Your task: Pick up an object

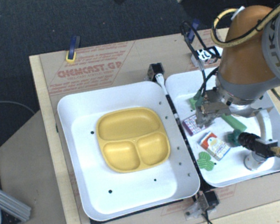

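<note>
- Candidate objects, right bin (278, 165): a small purple-and-white packet (190, 124) lies at the bin's left side, right of frame centre; a red-and-white carton (214, 145) lies just below and to the right of it; a small green piece (206, 160) sits below that, near the bin's lower left; a green item (235, 124) lies to the carton's right, partly under the arm.
- Gripper (205, 114): lowered into the right bin at middle right of the frame, just beside the purple-and-white packet. Whether its fingers are apart or together cannot be told; the metal wrist block hides them, and nothing is seen held.
- Arm (250, 52): the grey body with its orange band fills the upper right of the frame and covers much of the right bin.
- Step in hand, as a judgement: the reach-and-descend stage of a pick, aimed at or near the packet.
- Next move, as a judgement: settle over one object, close on it, then lift straight up clear of its neighbours.
- Left bin (84, 161): centre left of frame, holds a yellow divided tray (132, 138), well apart from the gripper.
</note>
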{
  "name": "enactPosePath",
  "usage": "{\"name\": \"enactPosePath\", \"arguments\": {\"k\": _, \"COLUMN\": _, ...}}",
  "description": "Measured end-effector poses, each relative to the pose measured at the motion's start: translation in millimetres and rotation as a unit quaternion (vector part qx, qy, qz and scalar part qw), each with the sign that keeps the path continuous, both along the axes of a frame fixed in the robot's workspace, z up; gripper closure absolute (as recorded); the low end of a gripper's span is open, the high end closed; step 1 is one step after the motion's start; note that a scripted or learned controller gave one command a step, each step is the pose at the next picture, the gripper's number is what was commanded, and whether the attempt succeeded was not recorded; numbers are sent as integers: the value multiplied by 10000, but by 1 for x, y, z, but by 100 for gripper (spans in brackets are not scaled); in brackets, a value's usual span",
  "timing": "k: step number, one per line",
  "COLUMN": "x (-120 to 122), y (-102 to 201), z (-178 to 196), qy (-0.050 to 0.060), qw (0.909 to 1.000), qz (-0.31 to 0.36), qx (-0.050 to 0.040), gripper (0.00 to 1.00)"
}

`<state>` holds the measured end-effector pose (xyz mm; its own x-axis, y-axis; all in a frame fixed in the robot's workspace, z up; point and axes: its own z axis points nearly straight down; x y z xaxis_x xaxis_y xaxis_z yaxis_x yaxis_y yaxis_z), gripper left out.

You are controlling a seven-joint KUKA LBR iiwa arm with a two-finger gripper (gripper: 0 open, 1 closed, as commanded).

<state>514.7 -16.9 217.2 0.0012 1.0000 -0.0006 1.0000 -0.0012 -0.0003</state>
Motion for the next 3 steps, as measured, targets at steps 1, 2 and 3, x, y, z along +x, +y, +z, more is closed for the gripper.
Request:
{"name": "enactPosePath", "arguments": {"k": 1, "x": -6, "y": -3, "z": -3, "qy": 16, "qw": 10000, "qz": 1, "qx": 7, "gripper": 100}}
{"name": "enactPosePath", "arguments": {"k": 2, "x": -2, "y": -3, "z": -1, "qy": -2, "qw": 10000, "qz": 7, "qx": 4, "gripper": 100}}
{"name": "enactPosePath", "arguments": {"k": 3, "x": -1, "y": -2, "z": -1, "qy": -5, "qw": 10000, "qz": 5, "qx": 3, "gripper": 100}}
